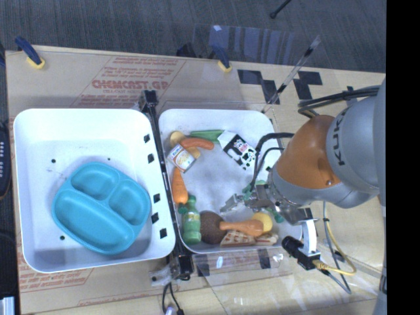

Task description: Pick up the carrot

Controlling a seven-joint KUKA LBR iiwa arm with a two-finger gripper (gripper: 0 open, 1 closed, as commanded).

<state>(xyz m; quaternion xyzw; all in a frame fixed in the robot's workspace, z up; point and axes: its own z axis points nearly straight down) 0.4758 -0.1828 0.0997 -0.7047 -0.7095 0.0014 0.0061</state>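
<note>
Carrot (179, 186): short orange taper, smooth and matte, lying lengthwise against the left wall of the right bin (216, 115), well to the left of the gripper (244, 201), with bare bin floor between them. Gripper fingers are metallic, angled down and left over the bin floor; nothing between them that I can see, and I cannot tell how far apart they stand.

Around the carrot: a small carton (182, 157) with a red and white label just above it, touching or nearly so; a green bottle (191, 220) just below its lower tip. A longer orange piece with a green top (197, 142) lies farther up, near a black-and-white patterned carton (237, 151).

Below and left of the gripper, along the near wall: a brown rounded lump (210, 225), a tan drumstick shape (241, 227), a yellow piece (264, 222) just under the wrist, and a flat waffle-like slab (239, 239).

Left bin (39, 126), far left of the gripper, holds a glossy blue divided plate (100, 205).
</note>
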